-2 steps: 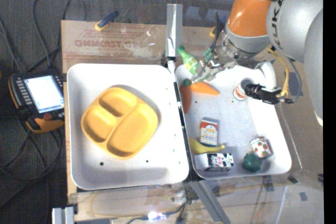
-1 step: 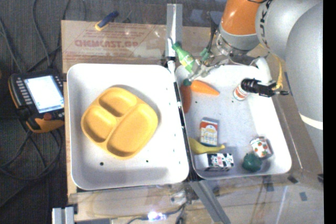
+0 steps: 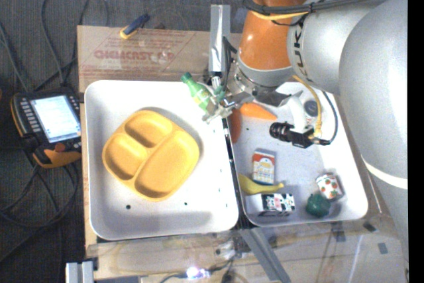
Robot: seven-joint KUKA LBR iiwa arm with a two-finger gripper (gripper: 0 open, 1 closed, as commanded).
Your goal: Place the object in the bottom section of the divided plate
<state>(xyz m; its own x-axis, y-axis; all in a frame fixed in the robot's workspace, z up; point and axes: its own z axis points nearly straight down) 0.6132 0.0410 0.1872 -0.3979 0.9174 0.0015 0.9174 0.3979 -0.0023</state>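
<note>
The green bottle [image 3: 196, 89], which we see pinched in the tool [image 3: 213, 97], hangs up-right of the yellow divided plate [image 3: 152, 153], whose bottom section lies down-left.

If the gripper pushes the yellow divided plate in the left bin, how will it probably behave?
The yellow divided plate looks like moulded plastic, so it is probably stiff and light. It lies flat and low on the left white bin, so it would likely slide, not tip or roll. Its glossy rounded rim may be slippery to pinch.
</note>
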